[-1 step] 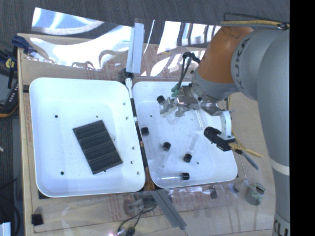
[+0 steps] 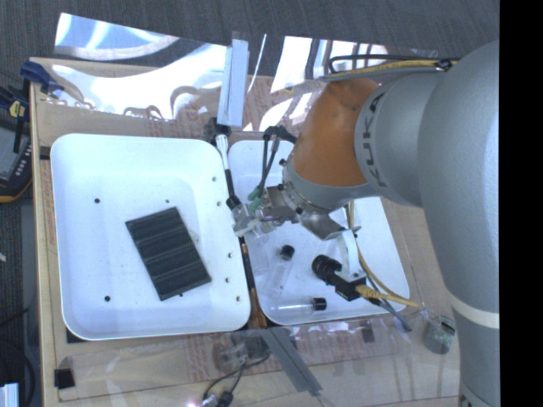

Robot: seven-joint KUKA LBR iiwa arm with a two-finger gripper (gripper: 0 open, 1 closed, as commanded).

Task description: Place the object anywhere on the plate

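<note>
A dark ribbed rectangular plate (image 2: 168, 253) lies tilted in the left white bin (image 2: 85, 168). The grey arm with its orange band reaches over the right bin (image 2: 386, 261). Its gripper (image 2: 252, 212) hangs low at that bin's left wall, close to the divider between the bins. A small greenish piece (image 2: 254, 195) shows right at the gripper, and I cannot tell whether it is held. A clear tube with a black cap (image 2: 301, 308) lies near the right bin's front wall. A small black piece (image 2: 287, 251) rests mid-bin.
A black connector with a yellow cable (image 2: 333, 276) hangs off the wrist over the right bin. The arm's bulk covers the rear of that bin. A shiny foil sheet (image 2: 136, 49) lies behind the bins, and a yellow-black device (image 2: 10, 155) sits at the far left edge.
</note>
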